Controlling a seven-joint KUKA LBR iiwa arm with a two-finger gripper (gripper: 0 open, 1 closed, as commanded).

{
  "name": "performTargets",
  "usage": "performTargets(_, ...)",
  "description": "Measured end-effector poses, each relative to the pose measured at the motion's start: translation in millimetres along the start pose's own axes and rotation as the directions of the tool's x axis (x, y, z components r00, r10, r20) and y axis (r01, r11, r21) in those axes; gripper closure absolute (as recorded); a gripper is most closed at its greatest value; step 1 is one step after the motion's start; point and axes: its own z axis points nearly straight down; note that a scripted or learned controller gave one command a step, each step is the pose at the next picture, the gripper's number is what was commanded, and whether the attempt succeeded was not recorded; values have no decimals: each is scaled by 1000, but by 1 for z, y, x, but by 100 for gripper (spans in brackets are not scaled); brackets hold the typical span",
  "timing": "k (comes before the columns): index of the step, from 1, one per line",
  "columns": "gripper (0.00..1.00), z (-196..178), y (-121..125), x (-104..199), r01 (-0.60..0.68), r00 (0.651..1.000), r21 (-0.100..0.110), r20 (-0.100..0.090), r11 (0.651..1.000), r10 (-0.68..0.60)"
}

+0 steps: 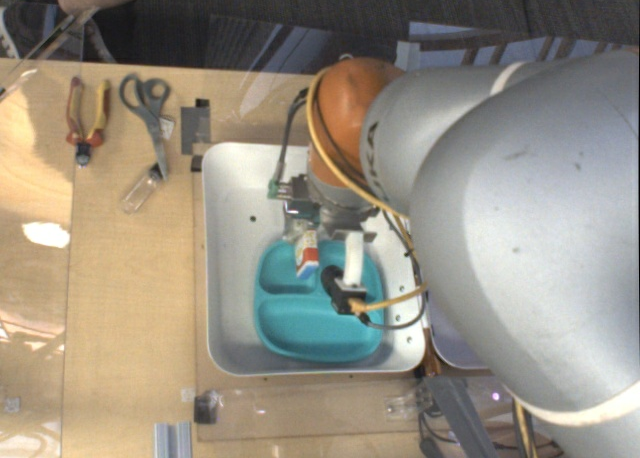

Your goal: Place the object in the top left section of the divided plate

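Gripper hangs directly above a small red-and-white object, over the teal divided plate's far-left section; grip state cannot be told.

— What does the divided plate look like from where you sit?
— I see smooth teal plastic, a little shiny. The bin under it looks like white plastic, smooth and dull.
— And the bench?
— Pale wood. I see light bounce off its smooth top. The scissors have shiny metal blades and grey plastic handles.
— The arm?
— A smooth grey shell with a soft shine. Its orange band is glossy.
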Motion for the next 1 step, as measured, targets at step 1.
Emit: performTargets(1, 0, 0, 0, 0, 0, 1000, 0, 0, 1000, 0)
